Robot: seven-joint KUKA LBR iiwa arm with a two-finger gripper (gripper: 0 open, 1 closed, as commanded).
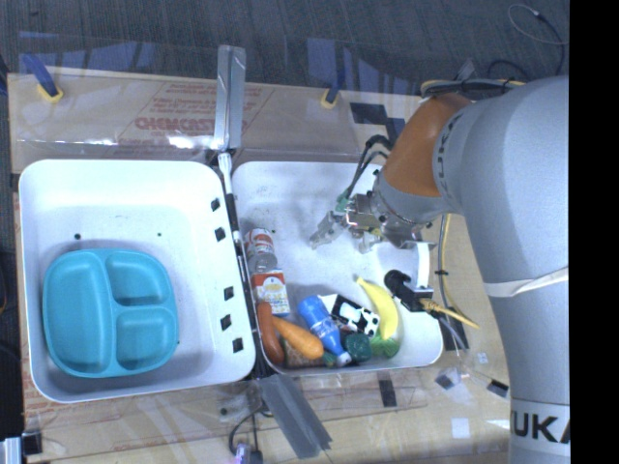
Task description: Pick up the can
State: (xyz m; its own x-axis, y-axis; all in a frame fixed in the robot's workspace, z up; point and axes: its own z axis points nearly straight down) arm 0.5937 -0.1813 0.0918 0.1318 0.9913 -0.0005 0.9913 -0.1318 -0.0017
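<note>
Camera view: gripper [329, 228] hangs over the right bin [290, 187]; its opening cannot be determined. The can [271, 291] lies left of and below it, against the divider. Judged rigid, light, slippery; grasp across the body.

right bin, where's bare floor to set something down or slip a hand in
Right bin: the far half is bare, between its back wall and the can, left of the hand. The near edge is crowded: carton, carrot, bottle, banana. Left bin: bare beyond the tray.
</note>
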